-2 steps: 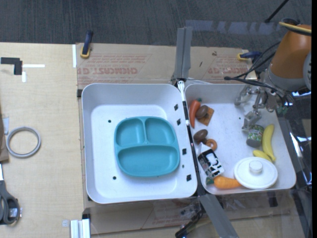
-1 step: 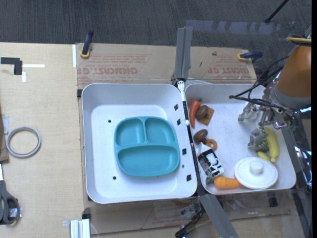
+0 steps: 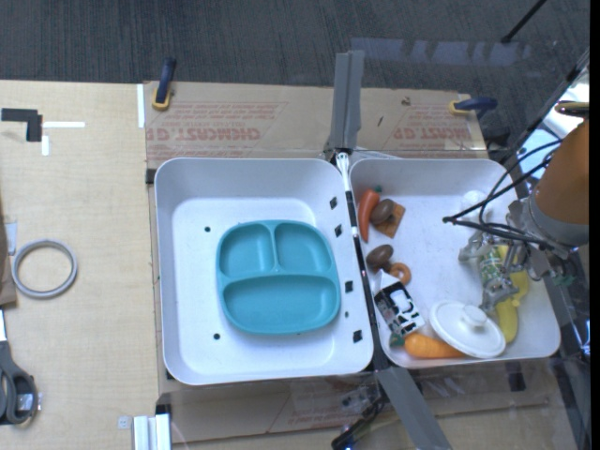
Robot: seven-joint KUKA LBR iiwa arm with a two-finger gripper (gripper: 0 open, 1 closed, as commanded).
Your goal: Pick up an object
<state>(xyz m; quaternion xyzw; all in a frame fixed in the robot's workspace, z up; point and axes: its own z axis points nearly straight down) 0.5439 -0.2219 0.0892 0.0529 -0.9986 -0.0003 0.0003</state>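
Your gripper sits low in the right bin over the banana; you cannot tell its state from here.

Mirrored, unreadable print on cardboard

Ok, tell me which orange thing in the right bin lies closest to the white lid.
The orange carrot at the bin's near edge, touching the white lid. The other carrot and the small orange ring lie farther up.
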